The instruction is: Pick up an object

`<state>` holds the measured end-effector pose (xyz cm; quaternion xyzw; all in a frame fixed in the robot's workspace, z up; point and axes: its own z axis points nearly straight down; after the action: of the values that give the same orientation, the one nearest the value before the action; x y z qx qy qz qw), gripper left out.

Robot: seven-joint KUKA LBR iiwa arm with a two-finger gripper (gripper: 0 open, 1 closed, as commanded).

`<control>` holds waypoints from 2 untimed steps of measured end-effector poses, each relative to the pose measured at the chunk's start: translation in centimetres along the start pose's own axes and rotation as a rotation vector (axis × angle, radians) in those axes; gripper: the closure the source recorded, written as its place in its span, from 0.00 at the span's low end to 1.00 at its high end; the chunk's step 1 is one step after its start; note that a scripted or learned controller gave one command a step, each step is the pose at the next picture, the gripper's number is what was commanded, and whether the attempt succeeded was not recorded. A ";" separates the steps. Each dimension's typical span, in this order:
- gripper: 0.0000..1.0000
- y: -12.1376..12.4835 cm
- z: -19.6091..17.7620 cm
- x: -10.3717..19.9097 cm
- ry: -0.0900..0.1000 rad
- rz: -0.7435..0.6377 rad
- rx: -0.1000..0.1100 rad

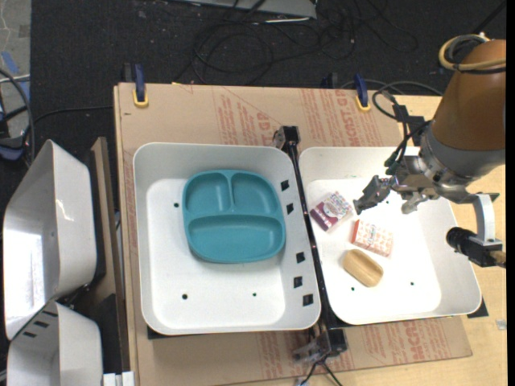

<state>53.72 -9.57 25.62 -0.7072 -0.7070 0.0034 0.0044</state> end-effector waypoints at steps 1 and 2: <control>0.00 0.2 -0.5 0.0 -0.001 -0.002 -0.010; 0.00 0.1 5.9 0.1 -0.001 0.001 -0.004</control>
<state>53.78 -9.44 19.69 -0.7076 -0.7066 0.0023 0.0029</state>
